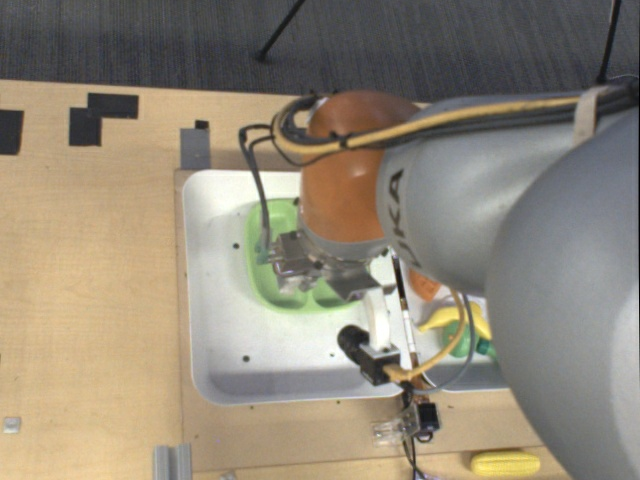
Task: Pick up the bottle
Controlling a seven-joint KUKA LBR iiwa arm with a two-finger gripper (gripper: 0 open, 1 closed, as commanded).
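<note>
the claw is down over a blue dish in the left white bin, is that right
Not quite: the dish is green, not blue. The camera view shows the claw down over that green dish in the left white bin, as you said.

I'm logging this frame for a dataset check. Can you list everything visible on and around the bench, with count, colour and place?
bin: one, white, shallow, centre of the bench
green item: one, light green, inside the bin, partly under the arm; what it is I cannot tell
yellow item: one, yellow, beside the arm at the bin's right, partly hidden
orange item: one, orange, just above the yellow one, mostly hidden
yellow object: one, on the bench's bottom edge, outside the bin
bench: one, light wood
arm: one, grey with orange band, reaching from the right over the bin
gripper: one, grey, above the green item
</note>
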